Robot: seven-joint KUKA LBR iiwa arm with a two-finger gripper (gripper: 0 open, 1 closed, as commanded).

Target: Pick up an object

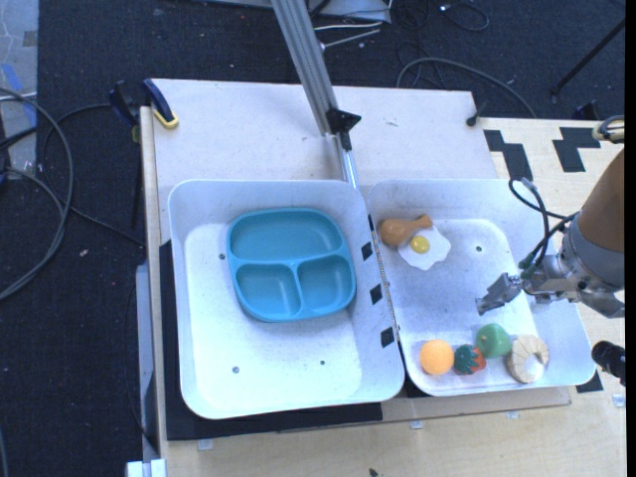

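From the fixed camera above the desk, you see the grey arm reaching in from the right, its pincer (497, 294) hovering low over the right bin (467, 229), near that bin's right wall. How far the pincer stands open you cannot tell at this size, and nothing shows in its grip.

The candidates for lifting lie in the same bin. An orange ball (435, 357), a green-and-red toy (481, 349) and a pale shell-like piece (527, 358) line its near edge, just below the pincer. A toy drumstick (403, 230) touches a fried egg (424, 247) near its far left corner.

In the left bin (199, 296) a blue divided tray (292, 263) sits towards the far edge.

As a judgement, the pick is not yet made: the approach looks under way, while closing on an object and lifting it remain to be done.
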